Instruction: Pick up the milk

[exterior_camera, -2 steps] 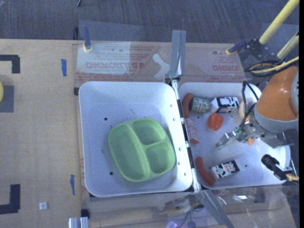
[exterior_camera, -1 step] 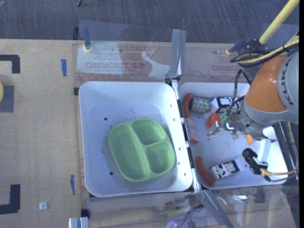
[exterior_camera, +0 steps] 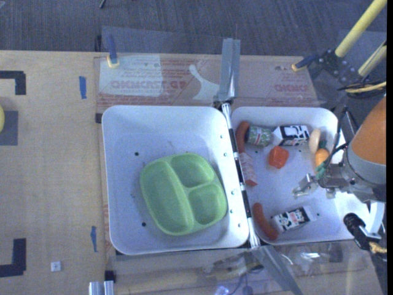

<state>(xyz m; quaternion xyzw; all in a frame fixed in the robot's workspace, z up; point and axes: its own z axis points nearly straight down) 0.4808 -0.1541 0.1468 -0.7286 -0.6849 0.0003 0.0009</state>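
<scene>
Plywood bench (exterior_camera: 49,183) on grey carpet (exterior_camera: 184,5), two white bins (exterior_camera: 120,165), milk (exterior_camera: 291,219) lying flat, fingers (exterior_camera: 305,187) spread, holding nothing.

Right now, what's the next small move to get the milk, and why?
Probably ease the gripper down the picture toward the nearer milk carton, lying near the right bin's lower edge. The gripper sits above and slightly right of it, holding nothing. A second milk carton lies at the far edge, crowded by a can.
</scene>
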